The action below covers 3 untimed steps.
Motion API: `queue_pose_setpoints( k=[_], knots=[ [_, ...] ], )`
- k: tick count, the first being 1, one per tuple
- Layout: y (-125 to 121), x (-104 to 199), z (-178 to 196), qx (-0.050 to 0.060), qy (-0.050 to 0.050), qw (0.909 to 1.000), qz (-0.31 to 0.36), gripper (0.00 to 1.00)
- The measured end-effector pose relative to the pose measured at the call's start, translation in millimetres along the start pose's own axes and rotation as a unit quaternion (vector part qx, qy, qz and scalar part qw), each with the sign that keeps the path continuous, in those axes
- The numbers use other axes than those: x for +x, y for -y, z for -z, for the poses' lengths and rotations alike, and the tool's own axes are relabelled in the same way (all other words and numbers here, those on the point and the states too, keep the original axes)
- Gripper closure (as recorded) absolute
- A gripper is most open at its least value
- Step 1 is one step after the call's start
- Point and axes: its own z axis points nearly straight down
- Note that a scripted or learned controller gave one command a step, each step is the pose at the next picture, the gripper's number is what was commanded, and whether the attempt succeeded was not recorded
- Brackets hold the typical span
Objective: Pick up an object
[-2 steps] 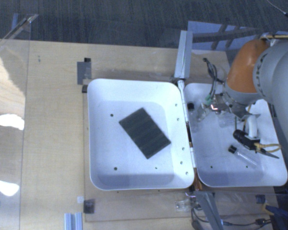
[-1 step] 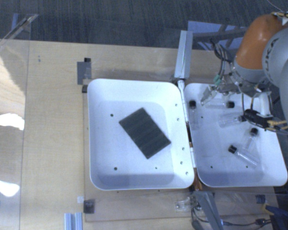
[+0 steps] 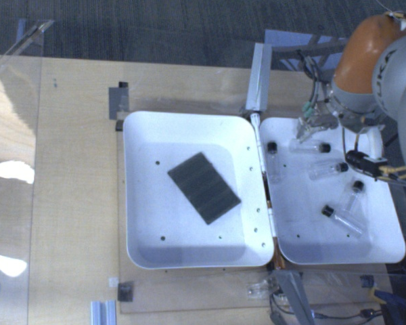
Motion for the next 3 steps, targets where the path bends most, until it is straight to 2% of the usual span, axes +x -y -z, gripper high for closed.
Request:
queue_pose_setpoints(
  k=[1, 2, 3],
  knots=[
    [43, -15, 67, 0.003, -0.001, 0.9997, -0.024, 1.00],
    [51, 6, 106, 0.003, -0.001, 1.0000, -0.007, 1.00],
    [36, 24, 129, 0.004, -0.002, 0.9975, 0.071, 1.00]
  ],
)
